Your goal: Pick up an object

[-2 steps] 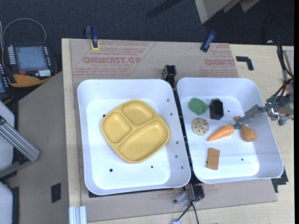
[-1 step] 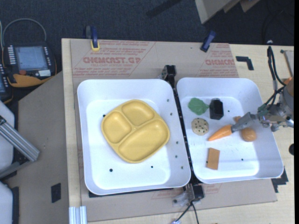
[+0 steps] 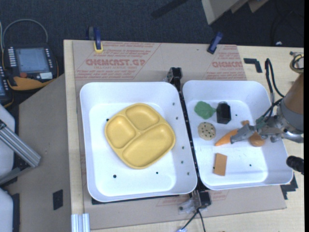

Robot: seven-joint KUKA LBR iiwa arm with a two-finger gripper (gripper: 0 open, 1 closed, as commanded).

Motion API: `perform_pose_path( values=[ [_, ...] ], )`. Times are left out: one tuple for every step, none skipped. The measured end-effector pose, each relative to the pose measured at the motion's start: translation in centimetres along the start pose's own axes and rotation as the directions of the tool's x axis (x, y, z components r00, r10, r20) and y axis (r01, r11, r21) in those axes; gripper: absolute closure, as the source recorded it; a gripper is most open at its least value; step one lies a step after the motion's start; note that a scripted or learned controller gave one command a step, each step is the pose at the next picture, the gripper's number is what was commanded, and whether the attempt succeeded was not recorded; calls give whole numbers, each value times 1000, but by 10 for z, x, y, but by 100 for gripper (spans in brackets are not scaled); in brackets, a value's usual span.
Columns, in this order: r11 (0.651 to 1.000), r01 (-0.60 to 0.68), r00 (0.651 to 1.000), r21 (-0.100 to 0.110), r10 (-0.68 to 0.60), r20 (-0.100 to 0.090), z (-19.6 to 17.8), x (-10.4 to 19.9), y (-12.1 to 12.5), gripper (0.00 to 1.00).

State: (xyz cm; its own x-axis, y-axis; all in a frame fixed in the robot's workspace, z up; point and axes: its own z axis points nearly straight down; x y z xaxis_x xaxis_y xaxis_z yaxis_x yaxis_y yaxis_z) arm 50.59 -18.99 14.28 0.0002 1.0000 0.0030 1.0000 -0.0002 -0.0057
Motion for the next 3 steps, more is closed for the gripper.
perform_pose_path(
  values=[
    [1000,-1,1000,-6,1,4,-13,-1,1,100],
    [1000,1,1000,-10,-1,6,-59,0,-6,100],
    [1000,1,1000,-12,-1,6,-106,-3,-13,100]
  ],
)
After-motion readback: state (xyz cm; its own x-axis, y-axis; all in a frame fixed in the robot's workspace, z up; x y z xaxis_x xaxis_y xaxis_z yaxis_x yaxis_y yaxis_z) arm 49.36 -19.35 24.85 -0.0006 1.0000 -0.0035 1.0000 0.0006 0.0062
